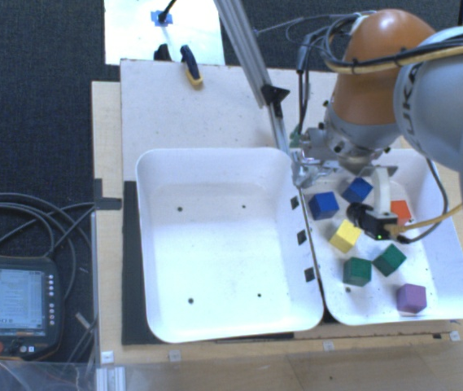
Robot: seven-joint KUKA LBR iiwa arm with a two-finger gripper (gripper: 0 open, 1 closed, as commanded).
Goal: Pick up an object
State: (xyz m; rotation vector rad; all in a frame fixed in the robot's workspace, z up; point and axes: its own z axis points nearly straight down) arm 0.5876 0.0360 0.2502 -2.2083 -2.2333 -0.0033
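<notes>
A grey arm (451, 80) with a glossy orange band is reaching in from the right. Its gripper (311, 166) is hanging over the upper left corner of the right bin (451, 292), a smooth, shallow white tray; whether it is spread or closed cannot be told. Small matte cubes are lying loose there: a blue cube (323, 204) just below the gripper, a second blue cube (358, 190), a yellow cube (347, 236), two green cubes (357, 270), a purple cube (411, 297) and an orange cube (400, 211). A ribbed metal pole (243, 43) is slanting down beside the left bin (215, 157).

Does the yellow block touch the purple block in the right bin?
Apart. The camera view shows a plain stretch of white bin floor between the yellow block and the purple block.
</notes>
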